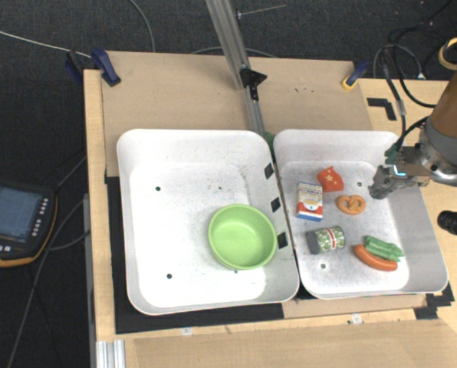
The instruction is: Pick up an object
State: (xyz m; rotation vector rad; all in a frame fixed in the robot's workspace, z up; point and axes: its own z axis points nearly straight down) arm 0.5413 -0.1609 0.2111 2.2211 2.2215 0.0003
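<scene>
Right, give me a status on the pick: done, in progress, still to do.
Done: the arm has reached over the right bin. In progress: the gripper hovers near the bin's right side, closest to the pretzel, with nothing visibly between its fingers. Left: the grasp and lift. The carton, can and carrot all lie in the bin.

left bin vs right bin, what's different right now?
The left bin holds one thing, a green bowl; the right bin holds several small items, among them a milk carton, a can and a pretzel. The tool hangs over the right bin, not the left. Both are shallow and white, side by side.
</scene>
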